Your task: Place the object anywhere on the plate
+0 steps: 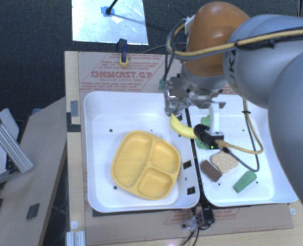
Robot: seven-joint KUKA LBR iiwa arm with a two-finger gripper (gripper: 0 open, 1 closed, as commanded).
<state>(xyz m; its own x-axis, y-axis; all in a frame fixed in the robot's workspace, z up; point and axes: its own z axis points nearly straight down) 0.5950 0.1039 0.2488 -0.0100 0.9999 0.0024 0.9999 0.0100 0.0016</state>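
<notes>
Camera view: end effector (176,113) clenched on the upper tip of a banana (182,128) hanging at the left bin's right edge, beside the yellow plate (146,164); judged light, smooth, curved, better gripped mid-body to prevent swinging

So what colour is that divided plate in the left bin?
Yellow all over; the plate shows plainly in the camera view.
</notes>
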